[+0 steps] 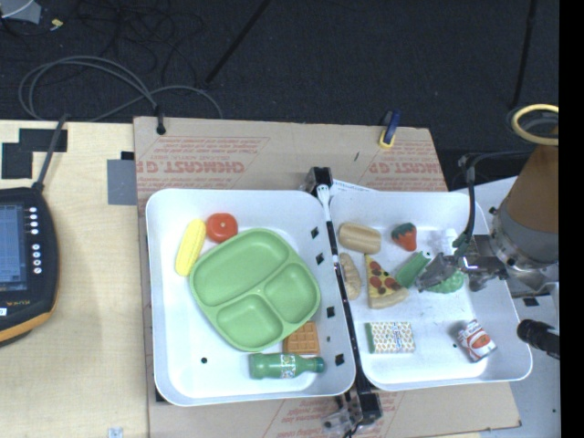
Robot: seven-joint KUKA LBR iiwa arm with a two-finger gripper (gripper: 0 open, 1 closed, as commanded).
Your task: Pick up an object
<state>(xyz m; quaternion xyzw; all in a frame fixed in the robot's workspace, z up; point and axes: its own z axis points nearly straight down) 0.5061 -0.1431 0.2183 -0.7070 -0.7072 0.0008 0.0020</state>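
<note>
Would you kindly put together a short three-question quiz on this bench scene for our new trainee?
1. True or false: the green divided plastic plate lies in the right white bin.
2. Which toy lies directly beside the yellow toy corn cob? A) red toy tomato B) small red-and-white can C) toy pizza slice
3. Fill in: the green plastic bottle lies on its side at the near edge of the ___ white bin.

Key: 1 false, it lies in the left bin. 2 A. 3 left.
</note>
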